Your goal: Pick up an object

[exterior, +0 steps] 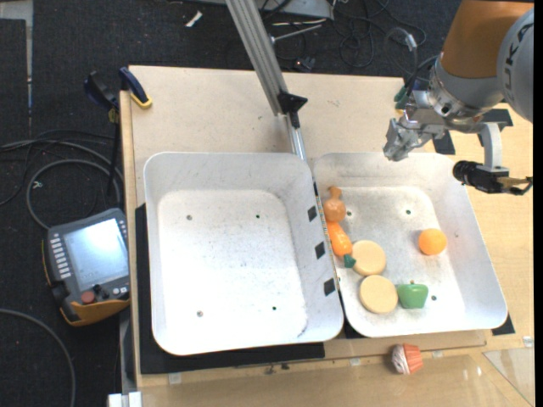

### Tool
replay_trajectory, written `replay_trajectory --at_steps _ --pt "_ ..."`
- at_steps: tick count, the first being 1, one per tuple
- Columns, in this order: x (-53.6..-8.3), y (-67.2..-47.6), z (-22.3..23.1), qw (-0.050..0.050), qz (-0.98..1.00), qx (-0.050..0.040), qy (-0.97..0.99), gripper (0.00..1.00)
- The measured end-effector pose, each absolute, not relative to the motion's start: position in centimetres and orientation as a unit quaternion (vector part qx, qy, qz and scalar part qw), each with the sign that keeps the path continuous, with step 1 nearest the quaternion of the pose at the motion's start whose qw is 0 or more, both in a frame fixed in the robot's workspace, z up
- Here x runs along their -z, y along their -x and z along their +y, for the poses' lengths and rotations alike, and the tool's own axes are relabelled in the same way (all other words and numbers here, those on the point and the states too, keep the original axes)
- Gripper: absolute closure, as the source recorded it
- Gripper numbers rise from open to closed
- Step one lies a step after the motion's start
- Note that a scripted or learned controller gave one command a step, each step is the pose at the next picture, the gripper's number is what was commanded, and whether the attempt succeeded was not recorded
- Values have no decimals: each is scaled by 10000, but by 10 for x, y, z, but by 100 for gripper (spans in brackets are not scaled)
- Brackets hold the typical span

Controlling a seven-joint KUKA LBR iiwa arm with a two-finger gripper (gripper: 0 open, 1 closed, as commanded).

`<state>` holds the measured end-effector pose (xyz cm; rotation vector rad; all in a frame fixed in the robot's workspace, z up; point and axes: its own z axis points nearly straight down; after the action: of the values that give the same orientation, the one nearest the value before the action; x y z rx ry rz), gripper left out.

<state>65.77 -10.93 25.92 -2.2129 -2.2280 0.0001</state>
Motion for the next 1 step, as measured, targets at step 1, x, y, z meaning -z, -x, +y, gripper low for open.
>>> replay_trajectory --at_steps 1 --pt "-259 -643 -57 13 -7098 0 7044 100"
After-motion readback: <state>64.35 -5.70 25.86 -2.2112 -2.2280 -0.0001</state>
